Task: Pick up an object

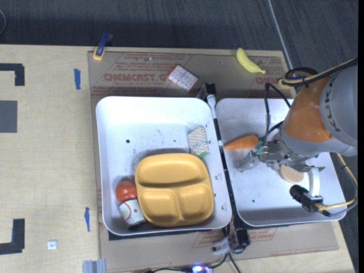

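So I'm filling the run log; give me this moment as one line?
arm: over right bin | hand: low, beside carrot | grasp: not confirmed | left bin: yellow tray, small items

One fixed camera sits above the surface (45, 152), looking down at a slant. Both bins, left (108, 152) and right (250, 209), sit centre frame at moderate range. The arm (324, 118) enters from the right edge. Dark floor (170, 10) crosses the top.

Pale disc (293, 173), perhaps half-hidden under arm (318, 121)
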Available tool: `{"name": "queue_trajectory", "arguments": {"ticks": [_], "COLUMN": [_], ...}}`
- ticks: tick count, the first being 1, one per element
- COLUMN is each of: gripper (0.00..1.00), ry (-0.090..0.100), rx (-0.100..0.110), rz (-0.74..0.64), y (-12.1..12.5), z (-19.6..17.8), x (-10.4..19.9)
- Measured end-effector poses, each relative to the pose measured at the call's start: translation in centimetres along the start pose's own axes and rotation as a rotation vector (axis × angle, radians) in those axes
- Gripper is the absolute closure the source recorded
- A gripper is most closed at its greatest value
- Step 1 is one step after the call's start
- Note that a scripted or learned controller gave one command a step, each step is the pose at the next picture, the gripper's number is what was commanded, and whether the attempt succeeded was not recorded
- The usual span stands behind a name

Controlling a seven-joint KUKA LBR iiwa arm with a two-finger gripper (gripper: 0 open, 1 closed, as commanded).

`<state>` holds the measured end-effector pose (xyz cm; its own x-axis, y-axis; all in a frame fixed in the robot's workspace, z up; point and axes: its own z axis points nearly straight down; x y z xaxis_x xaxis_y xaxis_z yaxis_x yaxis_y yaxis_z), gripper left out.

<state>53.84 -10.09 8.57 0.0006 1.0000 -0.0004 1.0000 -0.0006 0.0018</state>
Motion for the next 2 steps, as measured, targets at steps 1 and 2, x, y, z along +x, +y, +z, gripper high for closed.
{"name": "queue_trajectory", "arguments": {"ticks": [1, 2], "gripper": [1.00, 1.00], "ry": [0.000, 0.000], "rx": [-0.003, -0.002], "rz": [0.000, -0.002], "y": [0.1, 7.7], "z": [-1.0, 0.0], "x": [0.0, -0.4]}}
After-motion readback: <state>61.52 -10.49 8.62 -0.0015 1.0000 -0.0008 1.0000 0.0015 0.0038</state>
